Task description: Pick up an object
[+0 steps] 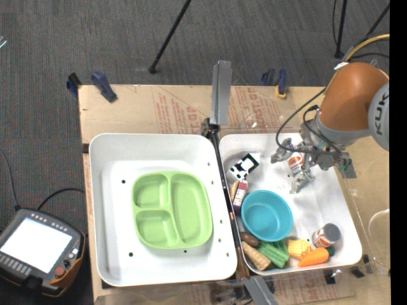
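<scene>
Gripper (297, 168): raised over right bin (340, 202), clenched on small white-and-orange bottle (295, 164) | Blue bowl (266, 215): bin centre | Green divided plate (172, 209): left bin (105, 170) | Toy vegetables (286, 253): right bin's near edge

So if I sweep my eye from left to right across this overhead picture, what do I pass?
Handheld screen → green divided plate in the left bin → black-and-white toy → blue bowl → gripper → small can.
</scene>
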Controlling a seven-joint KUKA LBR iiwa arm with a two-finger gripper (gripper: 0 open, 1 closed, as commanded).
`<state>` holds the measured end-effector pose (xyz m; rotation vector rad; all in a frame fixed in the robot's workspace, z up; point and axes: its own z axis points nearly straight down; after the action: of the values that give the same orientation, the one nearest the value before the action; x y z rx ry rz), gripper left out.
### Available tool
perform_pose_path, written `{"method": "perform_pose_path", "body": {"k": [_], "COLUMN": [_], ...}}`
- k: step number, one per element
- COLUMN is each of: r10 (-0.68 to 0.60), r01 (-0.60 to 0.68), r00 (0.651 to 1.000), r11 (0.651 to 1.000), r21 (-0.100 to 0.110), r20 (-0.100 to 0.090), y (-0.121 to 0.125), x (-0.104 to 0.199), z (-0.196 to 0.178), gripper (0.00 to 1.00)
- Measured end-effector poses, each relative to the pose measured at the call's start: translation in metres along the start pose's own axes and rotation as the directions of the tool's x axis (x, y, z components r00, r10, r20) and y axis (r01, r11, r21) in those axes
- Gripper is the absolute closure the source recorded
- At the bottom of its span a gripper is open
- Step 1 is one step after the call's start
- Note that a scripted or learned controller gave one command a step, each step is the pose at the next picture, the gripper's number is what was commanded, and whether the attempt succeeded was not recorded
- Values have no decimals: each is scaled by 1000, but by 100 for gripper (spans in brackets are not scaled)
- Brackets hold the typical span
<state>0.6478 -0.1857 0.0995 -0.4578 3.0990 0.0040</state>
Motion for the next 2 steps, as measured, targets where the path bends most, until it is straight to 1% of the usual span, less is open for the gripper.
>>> {"method": "perform_pose_path", "body": {"k": [1,2], "r10": [175,236], "r01": [-175,-236], "r00": [985,972], "r11": [985,972], "r21": [1,4], "r20": [-7,-7], "y": [14,-12], "x": [-1,59], "z": [11,10], "gripper": [0,0]}}
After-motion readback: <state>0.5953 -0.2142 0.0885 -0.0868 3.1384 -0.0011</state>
